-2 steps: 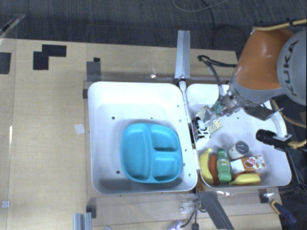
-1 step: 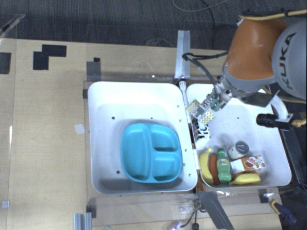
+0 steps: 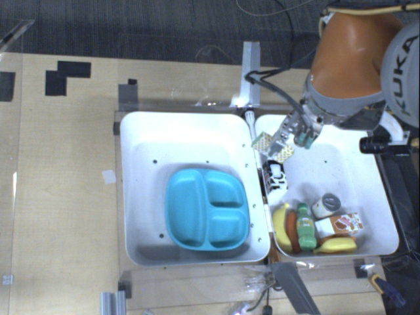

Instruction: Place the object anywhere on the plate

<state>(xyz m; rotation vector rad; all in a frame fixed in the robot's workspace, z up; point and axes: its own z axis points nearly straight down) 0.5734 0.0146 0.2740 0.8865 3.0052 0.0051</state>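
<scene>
Blue plate (image 3: pixel 207 209): sits in the left bin (image 3: pixel 138 176), toward its near side, with three compartments.
Left bin: white and shallow, touching the right bin (image 3: pixel 367 195) along the middle divide.
Arm (image 3: pixel 354 51): grey with an orange band, reaching in from the right over the far part of the right bin.
Hand (image 3: pixel 289 143): hangs over the far left corner of the right bin, close to the divide; whether it is open or closed cannot be told.
Packet (image 3: pixel 268 144): a small pale patterned item at the tip of the hand, beside the divide; whether the hand grips it cannot be told.
Black-and-white item (image 3: pixel 275 176): lies in the right bin against the divide, just nearer than the hand.
Pile: crowds the near side of the right bin, well apart from the plate.
Green bottle (image 3: pixel 305 227): lies in the pile beside a banana (image 3: pixel 281 225).
Can (image 3: pixel 326 205): sits just beyond the bottle.
Carton (image 3: pixel 341 225): lies to the right of the bottle.
Yellow item (image 3: pixel 338 245): lies at the near edge of the pile.
Desk (image 3: pixel 59 195): pale wood around the bins.
</scene>
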